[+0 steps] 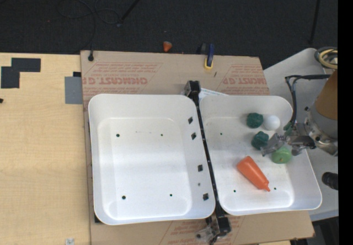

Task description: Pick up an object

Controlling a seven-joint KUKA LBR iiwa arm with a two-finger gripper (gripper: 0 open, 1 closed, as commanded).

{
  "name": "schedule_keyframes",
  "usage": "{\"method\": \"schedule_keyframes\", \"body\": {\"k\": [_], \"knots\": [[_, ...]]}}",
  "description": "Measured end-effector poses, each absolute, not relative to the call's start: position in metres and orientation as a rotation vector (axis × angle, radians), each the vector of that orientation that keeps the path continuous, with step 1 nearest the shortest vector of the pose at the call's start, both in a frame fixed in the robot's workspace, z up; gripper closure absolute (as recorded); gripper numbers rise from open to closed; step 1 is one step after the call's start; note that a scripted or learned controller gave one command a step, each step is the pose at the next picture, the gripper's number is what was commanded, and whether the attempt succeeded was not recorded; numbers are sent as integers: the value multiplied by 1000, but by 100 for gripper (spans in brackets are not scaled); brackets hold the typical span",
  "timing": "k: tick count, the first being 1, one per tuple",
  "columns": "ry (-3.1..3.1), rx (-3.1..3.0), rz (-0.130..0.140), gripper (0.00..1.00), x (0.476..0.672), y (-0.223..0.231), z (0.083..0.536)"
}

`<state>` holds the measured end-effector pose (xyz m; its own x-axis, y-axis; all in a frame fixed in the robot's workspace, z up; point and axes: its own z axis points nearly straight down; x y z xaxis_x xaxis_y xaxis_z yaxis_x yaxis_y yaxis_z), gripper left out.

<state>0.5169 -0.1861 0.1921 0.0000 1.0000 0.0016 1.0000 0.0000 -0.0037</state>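
Note:
The right bin [237,200] holds several small objects. An orange cone-shaped piece [253,172] lies near the bin's middle. Two dark green lumps sit further back, one [254,120] near the far wall and one [260,139] below it. A white ball [271,122] rests beside the upper lump. A light green ball [282,155] lies at the right side. My gripper [279,145] hangs low over the right side of this bin, right at the light green ball and next to the lower dark green lump. Its metal fingers partly cover the ball.
The left bin [102,128] stands beside the right one, with a black divider strip [199,144] between them. Both rest on a cardboard sheet [143,75]. The arm [325,111] comes in from the right edge, with a black cable [292,89] looping over the bin's corner.

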Motion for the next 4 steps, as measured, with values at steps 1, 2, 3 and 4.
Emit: {"method": "schedule_keyframes", "body": {"k": [1, 2, 3, 4], "knots": [[-2226, -2216, 0, 0, 564, -128, 83], [-2215, -2220, 5, 0, 511, -138, 87], [-2213, -2225, 1, 100, 513, -139, 98], [-2237, -2219, -15, 100, 610, -86, 193]]}}
